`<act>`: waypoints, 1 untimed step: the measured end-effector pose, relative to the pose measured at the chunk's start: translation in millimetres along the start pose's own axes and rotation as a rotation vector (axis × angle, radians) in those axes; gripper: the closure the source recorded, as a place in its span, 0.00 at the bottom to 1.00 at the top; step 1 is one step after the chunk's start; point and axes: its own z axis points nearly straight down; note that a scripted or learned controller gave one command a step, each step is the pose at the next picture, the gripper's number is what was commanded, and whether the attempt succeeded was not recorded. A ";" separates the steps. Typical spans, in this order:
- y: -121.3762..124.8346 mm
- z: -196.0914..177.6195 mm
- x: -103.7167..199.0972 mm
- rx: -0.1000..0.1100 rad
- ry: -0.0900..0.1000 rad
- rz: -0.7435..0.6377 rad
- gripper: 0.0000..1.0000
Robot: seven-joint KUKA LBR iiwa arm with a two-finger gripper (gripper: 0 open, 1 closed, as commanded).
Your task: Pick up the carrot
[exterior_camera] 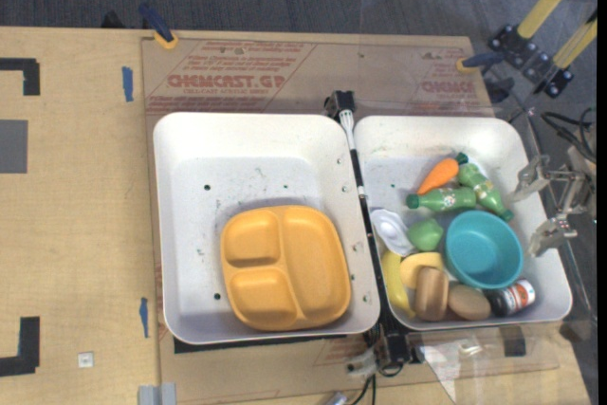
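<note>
Two shallow white bins sit side by side on the surface [76, 204]. The left bin [190, 156] carries one orange divided tray [285, 266] with three compartments, lying toward its near wall, with bare floor behind it and to its left. The right bin [398, 147] is crowded along its near and right side: one carrot [438, 174] with a green top lies tilted at the far edge of the pile, touching one green bottle [446, 199] just in front of it. A second green item [490, 194] lies beside the carrot's top. One teal bowl [484, 248] sits upright near the right wall; one green pepper-like piece [426, 233], one white object [390, 228], one banana [410, 268], two brown pieces [432, 292] and one small can [515, 298] cluster around it. The far-left part of this bin's floor is open. The pincer [555, 204], pale metal, hangs over the right bin's right rim; whether it is parted or closed cannot be told, and nothing is visibly in its grasp.
</note>
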 end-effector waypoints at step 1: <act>30.4 127.6 15.4 0.001 -0.008 -0.394 0.00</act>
